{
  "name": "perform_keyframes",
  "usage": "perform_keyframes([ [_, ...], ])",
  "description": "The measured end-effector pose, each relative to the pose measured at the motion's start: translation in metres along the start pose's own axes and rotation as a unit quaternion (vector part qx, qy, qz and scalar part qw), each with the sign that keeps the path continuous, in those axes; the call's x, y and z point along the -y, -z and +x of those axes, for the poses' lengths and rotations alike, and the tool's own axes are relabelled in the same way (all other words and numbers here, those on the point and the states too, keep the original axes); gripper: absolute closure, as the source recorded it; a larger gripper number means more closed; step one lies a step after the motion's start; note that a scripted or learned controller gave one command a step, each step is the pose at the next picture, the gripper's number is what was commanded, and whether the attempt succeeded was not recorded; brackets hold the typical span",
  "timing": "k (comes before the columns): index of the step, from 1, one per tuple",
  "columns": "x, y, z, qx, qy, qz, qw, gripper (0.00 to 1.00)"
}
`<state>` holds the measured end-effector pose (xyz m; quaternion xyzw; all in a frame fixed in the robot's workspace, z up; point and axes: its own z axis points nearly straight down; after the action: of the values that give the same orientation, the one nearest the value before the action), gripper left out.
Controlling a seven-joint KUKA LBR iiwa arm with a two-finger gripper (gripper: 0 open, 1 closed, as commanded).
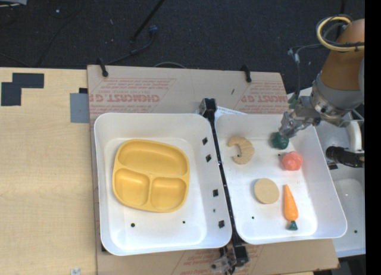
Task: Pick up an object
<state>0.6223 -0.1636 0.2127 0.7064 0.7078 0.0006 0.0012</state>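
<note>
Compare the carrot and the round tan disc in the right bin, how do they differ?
The carrot is orange with a green tip at its near end; the disc is plain tan. The carrot is long and tapered; the disc is round and flat. Both lie loose in the right bin, side by side, away from the hand.

Robotics lab, not a home or kitchen. Evidence: industrial arm (340, 68) w/ orange band reaching in from the right, a yellow cable loop (333, 30) on top of it. Two shallow white bins (107, 131) sit side by side on a brown printed cardboard sheet (155, 89), held w/ black clips at the back edge. Light wood-grain bench (41, 172) has dark tape patches (21, 86) stuck on it. Dark carpet (178, 18) behind w/ loose cables across it. Bin contents are plastic toy food, e.g. a toy carrot (290, 205), plus a yellow divided tray (150, 174): test props, not real food.
</note>
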Motion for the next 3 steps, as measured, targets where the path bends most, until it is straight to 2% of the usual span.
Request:
perform_keyframes([
  [1,-0.001,0.051,-0.001,0.0,0.0,0.0,1.0,1.0],
  [2,0.006,0.056,0.052,-0.001,0.001,0.003,1.0,1.0],
  [3,0.018,0.045,0.098,-0.001,0.001,0.004,1.0,1.0],
])
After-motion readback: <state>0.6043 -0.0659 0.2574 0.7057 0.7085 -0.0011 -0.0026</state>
